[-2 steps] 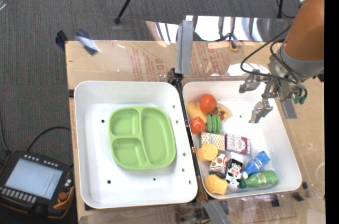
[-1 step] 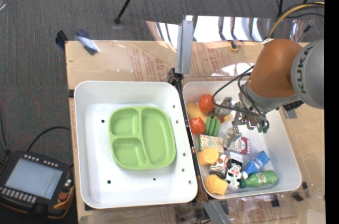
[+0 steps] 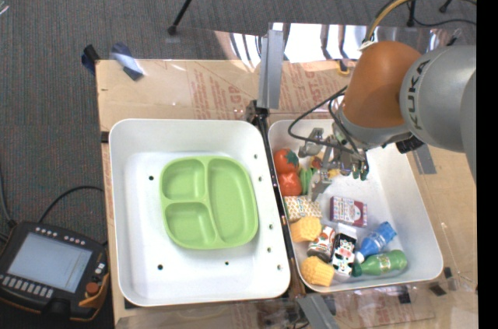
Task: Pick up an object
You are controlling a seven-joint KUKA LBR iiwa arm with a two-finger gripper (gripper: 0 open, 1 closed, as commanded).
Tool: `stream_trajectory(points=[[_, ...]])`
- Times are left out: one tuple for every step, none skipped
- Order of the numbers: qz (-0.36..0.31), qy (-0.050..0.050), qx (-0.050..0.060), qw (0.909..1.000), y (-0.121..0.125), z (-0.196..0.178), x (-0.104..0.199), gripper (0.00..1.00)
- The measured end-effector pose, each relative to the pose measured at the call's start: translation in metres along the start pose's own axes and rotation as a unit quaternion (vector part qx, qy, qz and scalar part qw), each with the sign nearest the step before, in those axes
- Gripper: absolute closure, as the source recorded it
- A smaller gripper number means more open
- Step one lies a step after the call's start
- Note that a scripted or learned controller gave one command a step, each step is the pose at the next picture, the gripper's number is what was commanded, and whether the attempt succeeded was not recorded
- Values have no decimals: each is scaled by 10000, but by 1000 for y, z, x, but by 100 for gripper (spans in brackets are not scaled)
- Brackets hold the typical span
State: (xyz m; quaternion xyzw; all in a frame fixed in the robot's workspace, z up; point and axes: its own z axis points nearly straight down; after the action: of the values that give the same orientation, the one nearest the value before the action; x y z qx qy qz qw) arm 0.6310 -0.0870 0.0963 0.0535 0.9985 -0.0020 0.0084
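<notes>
The right bin [image 3: 412,203] holds a pile of small toys: a red tomato-like piece [image 3: 287,172], a green piece [image 3: 306,180], two yellow corn pieces [image 3: 306,229], a small maroon box [image 3: 348,211], a black-and-white cow-print carton [image 3: 343,251], a blue bottle [image 3: 377,238] and a green bottle [image 3: 383,264]. My gripper [image 3: 333,157] hangs low over the upper left part of this bin, just right of the red piece. Its fingers [image 3: 317,142] look spread, with nothing between them.
The left bin [image 3: 128,164] carries a green three-compartment plate [image 3: 208,201]. A metal post [image 3: 269,75] rises at the back between the bins. A teach pendant [image 3: 50,269] lies off the bench at lower left. The arm's orange band [image 3: 381,86] looms over the right bin's back.
</notes>
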Motion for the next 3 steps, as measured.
stream_trajectory(points=[[-281,21,-17,9996,-13,0,85,0],[-307,14,-17,9995,-11,-10,84,100],[-1842,45,-27,9829,-74,-117,50,100]])
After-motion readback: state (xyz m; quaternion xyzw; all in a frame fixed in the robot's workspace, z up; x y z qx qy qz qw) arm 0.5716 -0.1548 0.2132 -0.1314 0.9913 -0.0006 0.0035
